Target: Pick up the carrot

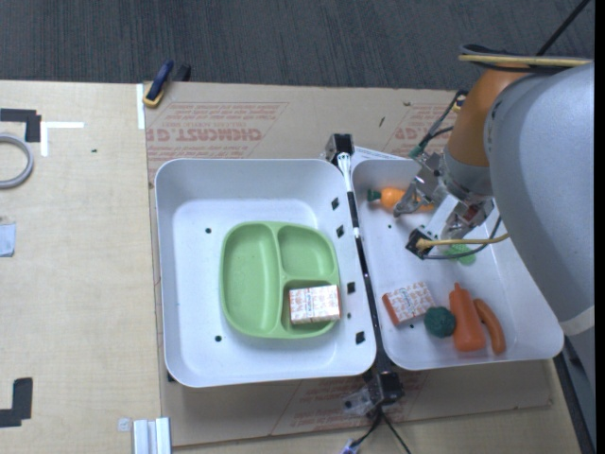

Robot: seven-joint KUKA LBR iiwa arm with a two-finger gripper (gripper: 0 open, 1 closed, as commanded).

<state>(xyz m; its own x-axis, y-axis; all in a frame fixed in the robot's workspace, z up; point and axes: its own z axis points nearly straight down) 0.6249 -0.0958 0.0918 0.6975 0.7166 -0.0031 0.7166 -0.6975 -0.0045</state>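
Observation:
In the right bin point(529, 334), a long orange carrot point(463, 322) lies near the front edge, its dark green top pointing toward the back. A second orange, sausage-shaped piece point(491, 326) lies beside it on the right. A small orange item with a green tip point(388, 197) sits at the back left of the same bin. My gripper point(412, 225) hangs over the back half of that bin, open, with nothing between its fingers. One fingertip point(406, 203) is just right of the small orange item. The long carrot is well in front of the gripper.
A green ball point(439, 323) and a small printed carton point(407, 303) lie left of the carrot. The left bin point(189, 348) holds a green divided plate point(250, 282) with another carton point(314, 304) on it. The arm's grey body covers the right bin's far right side.

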